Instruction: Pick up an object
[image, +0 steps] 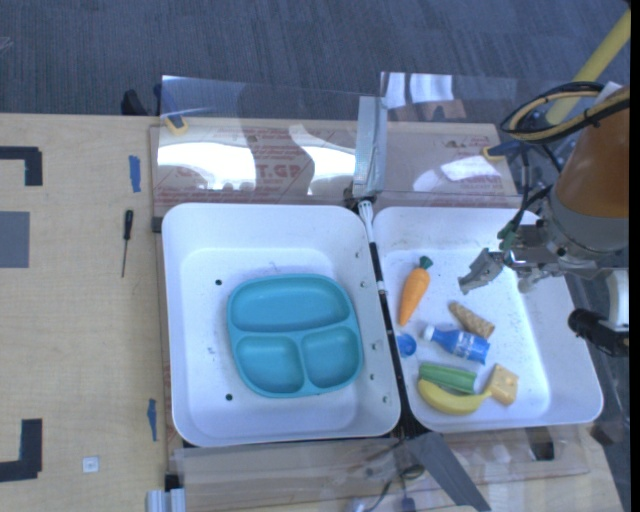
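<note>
We see a teal divided plate (294, 333) in the left bin (190, 240). The right bin (570, 385) holds a carrot (414, 290), bottle (459, 343) and banana (450, 399). The gripper (484, 272) hangs spread and bare.

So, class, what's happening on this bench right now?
A grey robot arm reaches in from the right over the right bin, its gripper hovering above the toys with nothing visibly held. Below it lie a carrot, a cracker stick, a blue bottle, a blue cap, a green vegetable, a banana and a bread piece. The left bin holds a teal divided plate. Nothing has been picked up yet.
</note>
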